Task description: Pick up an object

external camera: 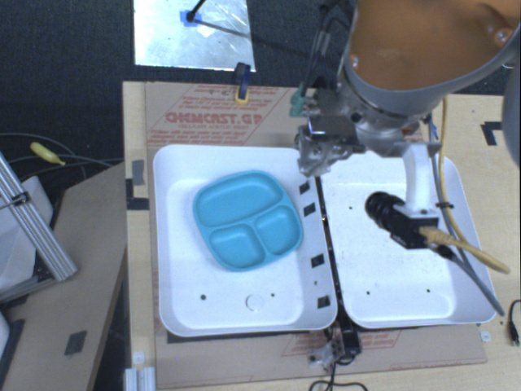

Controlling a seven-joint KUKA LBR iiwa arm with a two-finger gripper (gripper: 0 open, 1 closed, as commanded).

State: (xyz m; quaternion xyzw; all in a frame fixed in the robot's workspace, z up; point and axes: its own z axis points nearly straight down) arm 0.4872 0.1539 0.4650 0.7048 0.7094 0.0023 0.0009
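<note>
blue plastic plate (247,220), split into three compartments, is lying flat in the middle of the left bin (183,300), with its one large section toward the far side and two smaller ones toward the near side. it is sitting clear of the bin's walls. white and shallow, the left bin is sitting side by side with the right bin (383,296), their inner rims meeting along a seam that is carrying a row of small black clips (310,211). the grey arm (423,31), with its orange band, is reaching in from the upper right. its gripper (316,163) is hanging over the far end of that seam, near the plate's far right corner but apart from it. the view is not showing whether it is released or clenched, so that cannot be told. both bins are resting on a brown cardboard sheet (203,112) printed with red lettering. a small blue and yellow clamp (242,82) is sitting at the sheet's far edge, and a shiny metal panel (191,19) is lying beyond it.
</note>
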